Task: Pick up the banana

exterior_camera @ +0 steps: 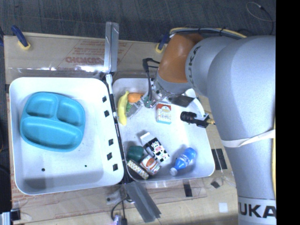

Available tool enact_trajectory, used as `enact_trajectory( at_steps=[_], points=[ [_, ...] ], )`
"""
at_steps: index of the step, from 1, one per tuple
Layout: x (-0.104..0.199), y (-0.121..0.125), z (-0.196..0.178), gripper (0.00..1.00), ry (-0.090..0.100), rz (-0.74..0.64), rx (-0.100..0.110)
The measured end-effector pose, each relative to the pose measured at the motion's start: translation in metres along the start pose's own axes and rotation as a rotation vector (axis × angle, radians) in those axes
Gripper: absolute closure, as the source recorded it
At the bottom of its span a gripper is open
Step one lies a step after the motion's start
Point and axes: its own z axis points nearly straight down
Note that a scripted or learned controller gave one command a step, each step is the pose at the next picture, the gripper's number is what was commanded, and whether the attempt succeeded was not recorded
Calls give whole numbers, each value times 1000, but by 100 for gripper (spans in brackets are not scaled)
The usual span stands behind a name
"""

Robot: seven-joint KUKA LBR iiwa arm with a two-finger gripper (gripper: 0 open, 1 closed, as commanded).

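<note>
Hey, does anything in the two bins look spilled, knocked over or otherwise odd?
Nothing looks spilled or broken. The blue bottle lies on its side in the right bin, and the banana rests against that bin's left wall.

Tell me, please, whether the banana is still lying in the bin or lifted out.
Lying in the bin. The banana rests flat against the left wall of the right bin, beside an orange.
</note>
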Motion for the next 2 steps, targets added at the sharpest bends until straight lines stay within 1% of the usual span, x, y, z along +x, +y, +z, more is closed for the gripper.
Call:
enact_trajectory(
  at_steps=[1,2],
  points=[
    [34,-53,1,0,-2,-150,-5],
    [3,-3,1,0,10,-354,10]
  ],
)
